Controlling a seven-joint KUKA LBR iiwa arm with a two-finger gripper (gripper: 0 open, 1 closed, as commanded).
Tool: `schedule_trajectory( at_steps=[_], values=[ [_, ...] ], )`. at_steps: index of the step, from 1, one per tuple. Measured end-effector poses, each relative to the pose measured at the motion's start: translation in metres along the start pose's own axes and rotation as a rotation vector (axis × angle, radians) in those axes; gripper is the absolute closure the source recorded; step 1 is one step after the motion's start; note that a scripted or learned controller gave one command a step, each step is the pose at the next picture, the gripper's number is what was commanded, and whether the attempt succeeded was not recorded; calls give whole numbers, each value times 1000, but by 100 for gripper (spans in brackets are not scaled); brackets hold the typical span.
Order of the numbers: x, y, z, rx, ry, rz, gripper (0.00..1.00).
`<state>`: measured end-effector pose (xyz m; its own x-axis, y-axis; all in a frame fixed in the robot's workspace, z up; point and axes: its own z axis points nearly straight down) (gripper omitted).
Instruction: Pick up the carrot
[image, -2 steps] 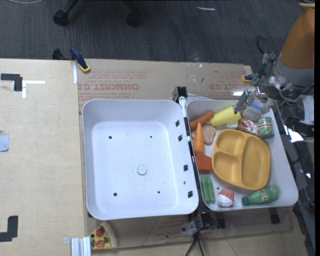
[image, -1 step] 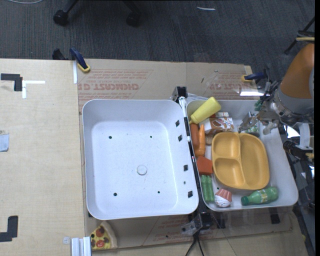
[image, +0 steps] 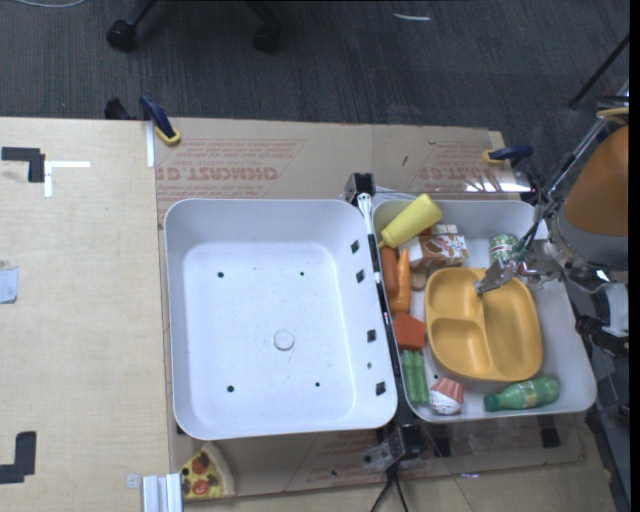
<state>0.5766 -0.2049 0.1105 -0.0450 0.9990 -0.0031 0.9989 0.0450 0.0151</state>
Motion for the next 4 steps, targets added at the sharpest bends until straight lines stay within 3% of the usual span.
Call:
schedule_trajectory(
  at_steps=[1,2,3,4],
  values=[
    [-2,4,13,-1,1,-98,0],
    [-2,5,5,-3,1,-95,100],
    [32,-39,13,0,-6,248,100],
    [99,-60,13,4,-18,408,100]
  ],
)
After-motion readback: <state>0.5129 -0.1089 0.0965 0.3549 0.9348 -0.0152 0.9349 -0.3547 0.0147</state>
